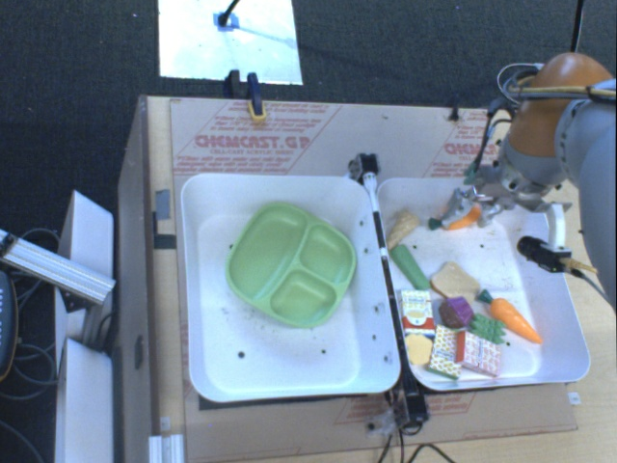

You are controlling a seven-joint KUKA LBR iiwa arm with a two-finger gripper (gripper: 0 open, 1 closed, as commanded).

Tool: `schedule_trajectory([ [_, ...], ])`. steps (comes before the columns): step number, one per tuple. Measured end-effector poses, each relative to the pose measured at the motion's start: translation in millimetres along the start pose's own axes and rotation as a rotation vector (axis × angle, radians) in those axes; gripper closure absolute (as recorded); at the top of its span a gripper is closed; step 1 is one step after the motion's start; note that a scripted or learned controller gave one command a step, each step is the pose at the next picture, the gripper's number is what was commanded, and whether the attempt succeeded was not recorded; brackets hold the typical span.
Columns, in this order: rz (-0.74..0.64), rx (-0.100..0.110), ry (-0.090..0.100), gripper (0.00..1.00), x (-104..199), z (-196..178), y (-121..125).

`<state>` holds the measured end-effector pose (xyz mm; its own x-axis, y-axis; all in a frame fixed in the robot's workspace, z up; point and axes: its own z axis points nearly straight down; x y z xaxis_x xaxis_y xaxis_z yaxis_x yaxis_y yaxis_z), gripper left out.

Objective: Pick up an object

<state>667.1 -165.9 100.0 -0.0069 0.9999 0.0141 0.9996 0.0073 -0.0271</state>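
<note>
The gripper (469, 206) is parked low in the right bin (569, 355), right at a small carrot (464, 219) lying crosswise; the grip can't be made out tbh.

Dark carpet floor (77, 66); pale sheet (227, 27) lying on it.

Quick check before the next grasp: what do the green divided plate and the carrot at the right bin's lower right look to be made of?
Green divided plate: likely molded plastic, with a smooth, even, slightly satin surface and rounded compartment ridges. Carrot: probably a plastic toy, uniform bright orange with a solid green top; whether it is hard or soft cannot be told.
</note>
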Motion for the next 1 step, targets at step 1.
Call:
schedule_trajectory([
  [1,0.002,-0.033,-0.014,1.00,60.9,-72.5,1.3],
])
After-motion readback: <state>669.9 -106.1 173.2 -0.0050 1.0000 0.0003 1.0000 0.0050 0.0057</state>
